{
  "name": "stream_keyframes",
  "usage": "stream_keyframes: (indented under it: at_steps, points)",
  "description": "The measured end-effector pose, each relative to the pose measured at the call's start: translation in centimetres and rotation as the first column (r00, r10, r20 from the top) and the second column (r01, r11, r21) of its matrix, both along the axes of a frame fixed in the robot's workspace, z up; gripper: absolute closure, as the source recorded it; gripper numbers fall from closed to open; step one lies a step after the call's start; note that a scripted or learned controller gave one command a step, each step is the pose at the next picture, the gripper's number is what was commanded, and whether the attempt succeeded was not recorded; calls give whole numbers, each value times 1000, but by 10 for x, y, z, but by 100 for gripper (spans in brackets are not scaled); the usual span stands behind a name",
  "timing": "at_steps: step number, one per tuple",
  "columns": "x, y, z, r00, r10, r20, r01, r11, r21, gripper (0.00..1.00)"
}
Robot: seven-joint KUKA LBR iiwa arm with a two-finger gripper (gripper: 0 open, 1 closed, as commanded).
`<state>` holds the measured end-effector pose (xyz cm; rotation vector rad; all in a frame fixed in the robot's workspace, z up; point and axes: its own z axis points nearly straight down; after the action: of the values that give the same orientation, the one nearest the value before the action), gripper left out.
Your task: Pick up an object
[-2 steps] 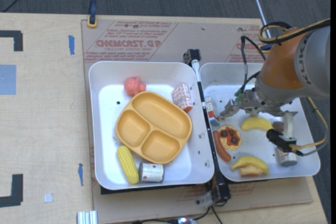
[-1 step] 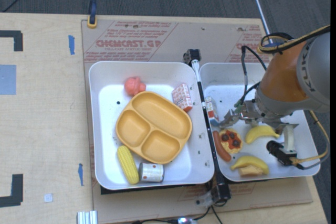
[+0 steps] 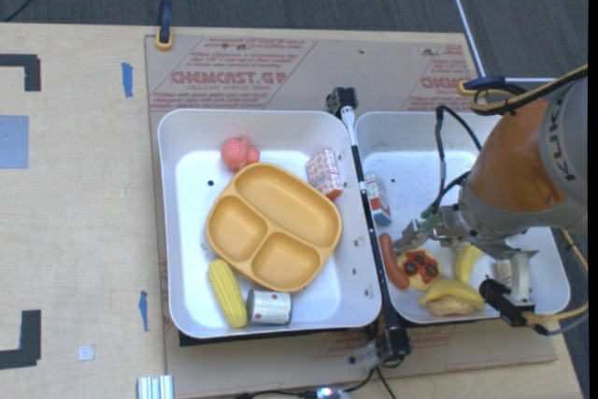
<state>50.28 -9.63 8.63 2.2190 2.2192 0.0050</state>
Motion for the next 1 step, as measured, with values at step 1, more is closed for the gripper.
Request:
stream_keyframes:
  at_steps: [1]
  points:
    - [-4,-2,0,1000,1,2,-1,1000,1,0]
